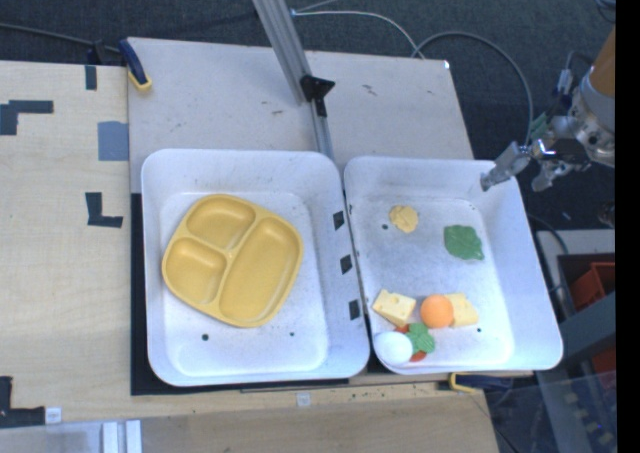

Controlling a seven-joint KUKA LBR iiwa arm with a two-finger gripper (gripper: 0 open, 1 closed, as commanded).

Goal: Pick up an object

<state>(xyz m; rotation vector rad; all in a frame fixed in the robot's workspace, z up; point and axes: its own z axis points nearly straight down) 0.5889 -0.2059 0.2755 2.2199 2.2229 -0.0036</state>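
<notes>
At the right bin's (520, 241) far right corner, just over the rim, sits the tool (520, 169); its two fingers look spread apart w/ nothing between them, though the view is small there, so maybe not fully open. Inside the right bin: yellow piece (404, 218) near far edge, green piece (463, 242) toward right edge; at the near edge, cheese wedge (394, 307), orange ball (436, 311), white egg (393, 347) close together. Left bin (170, 341) carries a yellow divided plate (233, 259).

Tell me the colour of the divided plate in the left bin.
The divided plate is yellow, shown plainly in the camera view.
</notes>
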